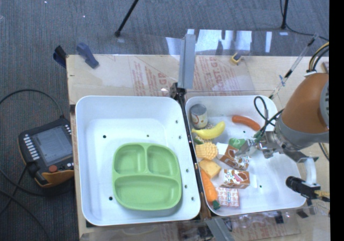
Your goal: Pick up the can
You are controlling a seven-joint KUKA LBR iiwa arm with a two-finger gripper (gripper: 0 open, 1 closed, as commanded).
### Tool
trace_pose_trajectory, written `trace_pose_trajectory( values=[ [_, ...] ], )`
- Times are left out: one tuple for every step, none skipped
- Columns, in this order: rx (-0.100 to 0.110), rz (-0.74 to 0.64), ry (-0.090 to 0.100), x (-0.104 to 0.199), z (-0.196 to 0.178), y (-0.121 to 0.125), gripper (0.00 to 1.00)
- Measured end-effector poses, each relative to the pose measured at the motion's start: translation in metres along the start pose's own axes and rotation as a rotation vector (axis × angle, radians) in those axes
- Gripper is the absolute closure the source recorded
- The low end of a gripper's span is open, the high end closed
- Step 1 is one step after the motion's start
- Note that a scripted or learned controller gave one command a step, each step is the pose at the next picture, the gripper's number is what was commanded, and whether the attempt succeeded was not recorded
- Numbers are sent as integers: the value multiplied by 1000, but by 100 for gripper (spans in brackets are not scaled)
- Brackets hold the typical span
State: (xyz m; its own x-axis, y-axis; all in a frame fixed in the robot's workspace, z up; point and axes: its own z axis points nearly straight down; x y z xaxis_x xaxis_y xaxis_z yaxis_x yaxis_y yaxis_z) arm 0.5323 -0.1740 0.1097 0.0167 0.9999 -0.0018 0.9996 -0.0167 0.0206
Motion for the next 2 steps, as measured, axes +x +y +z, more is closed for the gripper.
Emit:
trace_pose_trajectory(
  values=[
    [23,-41,4,-37,-25,-56,0],
    [23,-145,5,17,-86,-55,0]
  ],
)
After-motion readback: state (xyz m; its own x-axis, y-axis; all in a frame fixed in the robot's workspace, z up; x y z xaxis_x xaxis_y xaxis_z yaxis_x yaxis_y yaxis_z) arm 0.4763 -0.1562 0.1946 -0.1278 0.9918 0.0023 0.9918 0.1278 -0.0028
